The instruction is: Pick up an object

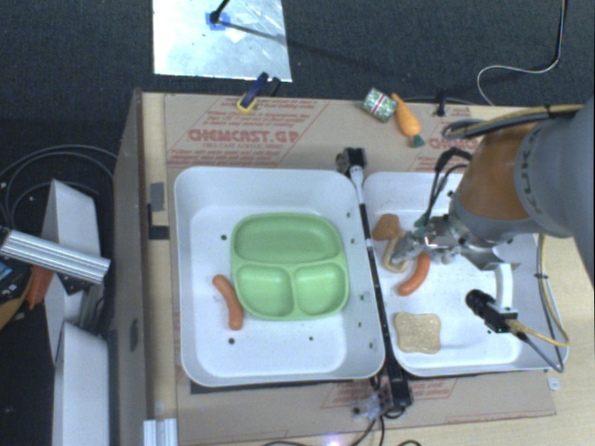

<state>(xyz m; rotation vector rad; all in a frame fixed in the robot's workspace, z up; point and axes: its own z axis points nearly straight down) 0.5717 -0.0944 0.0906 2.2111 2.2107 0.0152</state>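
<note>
While low in the right bin [521,356], gripper [406,252] sits over the toy-food cluster near the divider. Can't tell finger state: tips blur into items beneath. Nothing visibly between fingers, so no confirmed grasp.

Candidates in right bin: orange sausage [415,274] just below-right of gripper tip, touching or nearly so; brown bread-like piece [386,226] just above it; pale round piece [396,260] right under the tip, partly hidden; toast slice [417,333] further down, apart from the rest.

Left bin [200,249]: green divided plate [289,265], second sausage [229,302] beside its left edge. Well away from arm.

Judged status: reach done, descent done or nearly. Still left: close on one item, lift clear. Likely target the sausage or pale piece, not certain which. Crowded cluster, so risk of pinching two or slipping off.
</note>
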